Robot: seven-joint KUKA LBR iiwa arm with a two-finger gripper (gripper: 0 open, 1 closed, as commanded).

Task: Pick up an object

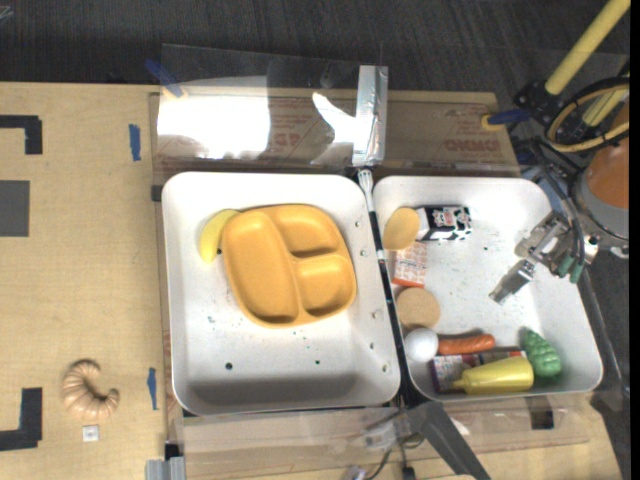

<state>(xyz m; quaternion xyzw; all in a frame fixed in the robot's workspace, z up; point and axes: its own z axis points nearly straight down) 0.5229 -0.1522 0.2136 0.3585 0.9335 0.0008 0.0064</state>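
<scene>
Objects for the pick lie mostly in the right bin (560,208), crowded along its left and lower sides: a round tan piece (402,227) beside a small black-and-white carton (446,221) at the top, a red-and-white packet (410,265) and a brown disc (418,307) below them, then a white ball (421,345), an orange carrot-like piece (466,344), a yellow squeeze bottle (496,375) and a green toy (541,355) along the lower edge. The left bin (190,268) holds a divided yellow tray (290,263) with a banana (210,234) tucked against its left side. Your gripper (512,284) hangs over the bare middle-right floor of the right bin, well apart from every item, and nothing sits between its fingers; whether they are spread or pressed together you cannot tell from this angle. So you are at the approach step, with no target reached yet. The green toy and the bottle are nearest, just below the gripper's position, but they touch each other, so a descent there calls for careful centring on one of them. The carton at the top stands freer and may give you a cleaner grasp.
</scene>
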